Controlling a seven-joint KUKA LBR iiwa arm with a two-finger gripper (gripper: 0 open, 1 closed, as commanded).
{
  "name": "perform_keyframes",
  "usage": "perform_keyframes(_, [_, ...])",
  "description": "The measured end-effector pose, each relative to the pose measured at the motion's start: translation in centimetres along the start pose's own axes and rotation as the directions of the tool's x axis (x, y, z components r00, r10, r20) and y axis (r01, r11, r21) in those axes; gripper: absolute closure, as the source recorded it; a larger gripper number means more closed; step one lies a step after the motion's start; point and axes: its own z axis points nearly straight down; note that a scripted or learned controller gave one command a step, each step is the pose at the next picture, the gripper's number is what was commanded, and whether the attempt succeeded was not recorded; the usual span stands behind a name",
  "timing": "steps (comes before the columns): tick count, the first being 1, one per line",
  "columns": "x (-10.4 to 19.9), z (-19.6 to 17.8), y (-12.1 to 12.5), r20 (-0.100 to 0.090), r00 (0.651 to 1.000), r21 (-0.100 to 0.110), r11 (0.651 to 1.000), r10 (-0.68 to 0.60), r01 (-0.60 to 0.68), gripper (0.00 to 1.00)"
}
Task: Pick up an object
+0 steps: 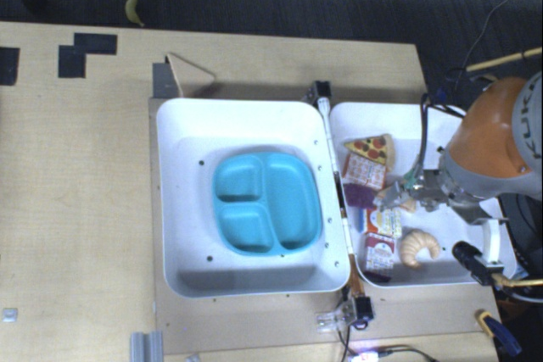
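My gripper (405,197) hangs low in the right bin (441,121), at the middle right of the frame, and from this slant I cannot tell how its tips stand or whether anything sits between them; the metal there blurs into the clutter underneath. Just below it and a little to the right lies a croissant (420,246), tan and curled, resting on the white floor of the bin and apart from me. To the left of my wrist the small things crowd together: a red patterned packet (365,174) with a purple piece (358,196) under its lower edge, a slice of pizza (372,149) above them near the bin's upper left, a white and orange packet (385,223) just beside the croissant, and a dark red packet (378,253) at the bin's lower left corner. Behind me my arm runs off toward the right edge, the orange band (488,136) bulging above the grey wrist. Across the divider, in the centre of the frame, the left bin (187,182) holds a blue divided tray (267,201) lying flat with its three compartments facing up. Both bins sit on a pale wooden bench (76,208), with black squares (85,53) marked at its upper left, and dark carpet runs along the top of the frame.
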Motion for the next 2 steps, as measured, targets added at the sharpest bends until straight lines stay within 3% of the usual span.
perform_keyframes(1, [2.3,3.4,-2.0,0.005,1.0,0.012,1.0,0.005,-0.005,0.0])
perform_keyframes(2, [2.2,2.2,-1.7,0.006,1.0,0.006,1.0,0.005,-0.005,1.0])
